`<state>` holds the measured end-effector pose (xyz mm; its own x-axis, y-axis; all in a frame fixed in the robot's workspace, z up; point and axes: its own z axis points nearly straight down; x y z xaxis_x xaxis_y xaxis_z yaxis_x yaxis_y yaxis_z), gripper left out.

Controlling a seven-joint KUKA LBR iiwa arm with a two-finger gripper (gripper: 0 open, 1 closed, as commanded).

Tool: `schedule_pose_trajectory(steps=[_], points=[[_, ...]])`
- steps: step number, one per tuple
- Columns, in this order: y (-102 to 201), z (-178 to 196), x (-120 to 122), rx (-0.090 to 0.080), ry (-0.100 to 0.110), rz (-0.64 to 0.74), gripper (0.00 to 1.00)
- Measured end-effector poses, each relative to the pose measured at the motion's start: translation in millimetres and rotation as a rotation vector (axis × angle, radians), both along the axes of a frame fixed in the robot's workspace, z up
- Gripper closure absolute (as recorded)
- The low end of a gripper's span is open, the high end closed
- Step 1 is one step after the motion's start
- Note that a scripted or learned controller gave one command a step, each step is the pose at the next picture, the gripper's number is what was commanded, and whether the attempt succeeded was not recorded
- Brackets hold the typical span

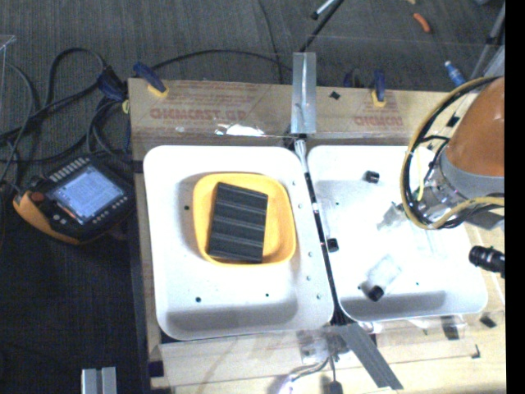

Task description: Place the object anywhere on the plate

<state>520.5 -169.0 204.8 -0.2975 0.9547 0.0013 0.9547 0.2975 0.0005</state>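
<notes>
A yellow plate (283, 228) sits in the left bin (164, 245). A dark grey ribbed block (239, 222) lies flat on the plate, near its middle and slightly tilted. My gripper (392, 220) hangs over the right bin (426, 302) below the grey arm with the orange band, well apart from the plate and the block. It looks pale and blurred, and nothing can be seen held in it.
A small black piece (372, 176) lies near the back of the right bin. Another small black bit (332, 243) sits by the divider between the bins. A handheld control pendant (82, 197) and cables lie on the floor to the left.
</notes>
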Motion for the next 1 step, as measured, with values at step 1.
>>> schedule_pose_trajectory(steps=[1], points=[[0.0,0.0,0.0,0.000,0.000,0.000,0.00]])
